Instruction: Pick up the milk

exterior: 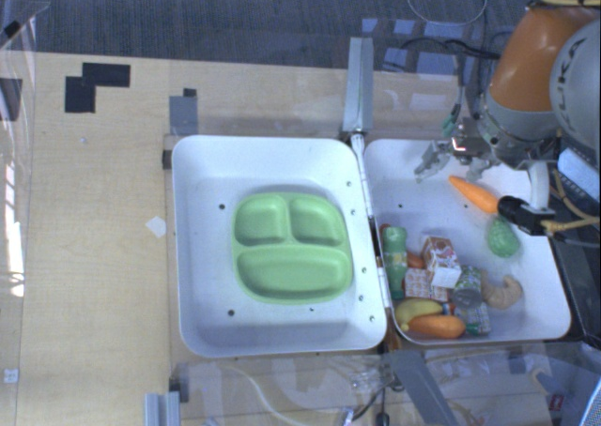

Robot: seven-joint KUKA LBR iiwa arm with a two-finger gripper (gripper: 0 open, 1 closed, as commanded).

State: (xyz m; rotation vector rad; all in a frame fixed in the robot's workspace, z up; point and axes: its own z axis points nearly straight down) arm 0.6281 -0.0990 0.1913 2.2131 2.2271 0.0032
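Observation:
The milk [438, 251] is a small brown, red and white carton among the clutter in the front half of the right bin [404, 166]. My gripper [453, 167] hangs over the back of that bin, well behind the carton, just left of the arm's orange band. Its two metal fingers [428, 161] stand apart and open, with nothing between them. An orange carrot [474, 195] lies just in front of the fingertips.
Around the milk lie a green can [392, 248], a red-and-white box [419, 281], a banana [419, 308], an orange vegetable [438, 326], a beige lump [506, 293] and a green lime [503, 239]. The left bin [202, 255] holds a green divided plate [291, 248].

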